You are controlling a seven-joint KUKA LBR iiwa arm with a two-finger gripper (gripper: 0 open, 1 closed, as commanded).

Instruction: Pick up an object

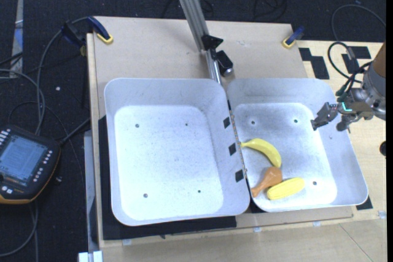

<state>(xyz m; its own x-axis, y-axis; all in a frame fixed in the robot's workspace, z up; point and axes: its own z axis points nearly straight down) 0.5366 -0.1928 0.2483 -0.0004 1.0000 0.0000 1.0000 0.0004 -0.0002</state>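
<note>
Camera view: we're looking down on two white bins, and the arm comes in from the right.
Gripper (331, 116): poised over the right edge of the right bin (344, 159), up at the far side, with nothing between its prongs.
Pincer state: the two dark prongs look spread apart, splayed toward the bin floor; at this size that is a reading rather than a certainty.
Targets: three to choose from, all clustered at the near-left part of the right bin — a banana (264, 150), curved, lying closest to the divider; an orange toy (267, 180) just below it; a yellow block (286, 188) touching or just beside the orange toy.
Left bin (116, 132): bare white floor, speckled.
Progress: early going, by my judgement. Nothing lifted, nothing gripped, and the gripper sits well apart from the cluster.
What's left: travel across to a target, descend, close, raise it — the whole pick, really.
</note>
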